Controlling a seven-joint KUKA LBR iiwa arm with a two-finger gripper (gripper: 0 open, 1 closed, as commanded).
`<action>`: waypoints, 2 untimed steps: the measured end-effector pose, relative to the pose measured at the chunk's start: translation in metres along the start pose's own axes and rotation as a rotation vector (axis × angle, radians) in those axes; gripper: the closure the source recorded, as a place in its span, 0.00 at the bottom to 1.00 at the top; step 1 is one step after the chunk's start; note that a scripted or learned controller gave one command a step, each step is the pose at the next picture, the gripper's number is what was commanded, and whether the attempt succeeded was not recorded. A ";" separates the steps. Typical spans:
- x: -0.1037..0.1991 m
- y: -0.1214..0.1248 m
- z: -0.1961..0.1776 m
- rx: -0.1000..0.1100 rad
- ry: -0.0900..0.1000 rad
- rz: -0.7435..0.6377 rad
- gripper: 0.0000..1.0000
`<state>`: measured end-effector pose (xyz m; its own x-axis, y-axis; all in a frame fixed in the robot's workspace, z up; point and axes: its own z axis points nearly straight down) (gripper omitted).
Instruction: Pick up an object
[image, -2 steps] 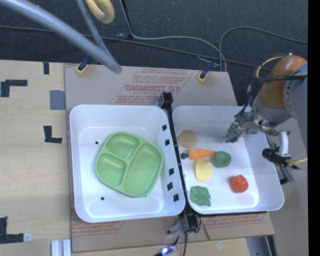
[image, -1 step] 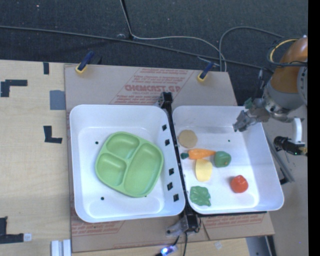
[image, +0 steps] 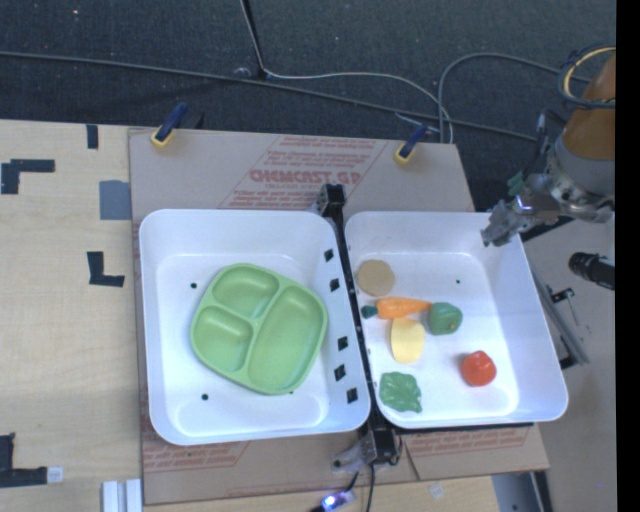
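Camera view from above: the gripper (image: 503, 225) hangs at the upper right rim of the right bin (image: 535, 395), apart from every object, and whether it is open or closed cannot be told. An orange carrot (image: 402, 308) lies near the middle of that bin, long axis running left to right, green end toward the divider, just beside a yellow piece (image: 407, 340) and a green ball (image: 444, 318). To grasp it well, the arm should probably descend over its middle and close across the narrow width, clear of those neighbours.
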<state>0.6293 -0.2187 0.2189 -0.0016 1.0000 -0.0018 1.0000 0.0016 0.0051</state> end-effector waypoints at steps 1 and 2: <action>0.051 -0.014 0.009 0.007 0.003 -0.003 1.00; 0.098 -0.026 0.000 0.007 0.004 -0.004 1.00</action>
<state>0.6031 -0.1211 0.2184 -0.0053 1.0000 0.0017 1.0000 0.0053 -0.0018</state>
